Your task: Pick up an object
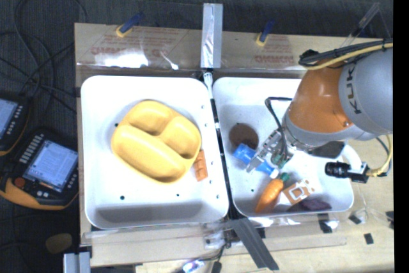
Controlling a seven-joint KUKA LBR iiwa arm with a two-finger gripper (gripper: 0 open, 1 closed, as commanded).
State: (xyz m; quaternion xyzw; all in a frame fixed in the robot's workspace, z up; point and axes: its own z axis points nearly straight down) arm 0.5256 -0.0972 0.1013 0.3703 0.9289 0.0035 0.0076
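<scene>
The gripper [268, 160] is seen low in the right bin [332, 201], just right of a blue object [243, 154] and above a toy carrot [270, 194]. Whether its claw is spread or pressed together cannot be told. A brown round object [243, 135] is noted up and left of the gripper, a purple item [312, 205] to its lower right. Nothing is seen lifted. The pick is judged not yet done: a grasp and a raise remain.

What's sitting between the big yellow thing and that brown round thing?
In the camera view, a small orange block beside the yellow object, then the bins' white walls, before the brown object.
</scene>
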